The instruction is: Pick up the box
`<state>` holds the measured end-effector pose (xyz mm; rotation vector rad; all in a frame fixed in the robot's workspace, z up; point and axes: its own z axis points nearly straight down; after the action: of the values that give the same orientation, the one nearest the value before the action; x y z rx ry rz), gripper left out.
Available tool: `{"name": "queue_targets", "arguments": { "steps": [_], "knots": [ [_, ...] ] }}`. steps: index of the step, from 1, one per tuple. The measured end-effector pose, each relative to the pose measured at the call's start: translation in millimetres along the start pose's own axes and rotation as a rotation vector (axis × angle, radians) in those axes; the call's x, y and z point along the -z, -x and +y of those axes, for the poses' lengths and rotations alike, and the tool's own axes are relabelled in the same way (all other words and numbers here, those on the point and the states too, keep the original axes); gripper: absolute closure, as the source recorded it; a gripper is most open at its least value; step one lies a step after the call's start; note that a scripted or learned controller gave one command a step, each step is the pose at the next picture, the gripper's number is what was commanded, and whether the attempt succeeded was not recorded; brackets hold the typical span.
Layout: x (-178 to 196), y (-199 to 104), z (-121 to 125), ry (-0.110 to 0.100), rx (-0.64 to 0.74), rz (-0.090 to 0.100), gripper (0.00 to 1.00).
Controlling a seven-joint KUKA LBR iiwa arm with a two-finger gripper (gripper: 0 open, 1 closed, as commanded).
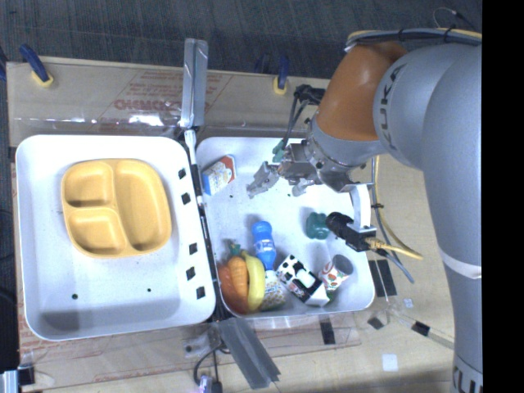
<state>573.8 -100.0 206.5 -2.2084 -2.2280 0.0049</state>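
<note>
The box is seen in the right bin, at its far left corner against the divider, long axis tilted slightly from left-right. The gripper is placed just right of it, near but apart, nothing held; the finger gap cannot be told.

Yellow divided tray is lying in white left bin. Right bin is holding red-and-white box, blue bottle, black-and-white spotted toy, teal object.
</note>
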Motion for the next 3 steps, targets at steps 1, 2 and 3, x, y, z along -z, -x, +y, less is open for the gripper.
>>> {"name": "queue_targets", "arguments": {
  "steps": [1,2,3],
  "knots": [
    [-112.2,2.9,-40.9,-0.001,-0.027,0.000,0.00],
    [-102.4,3.5,-41.0,-0.001,-0.023,-0.001,1.00],
    [-15.5,-79.5,-58.3,0.003,-0.245,0.000,1.00]
  ]
}}
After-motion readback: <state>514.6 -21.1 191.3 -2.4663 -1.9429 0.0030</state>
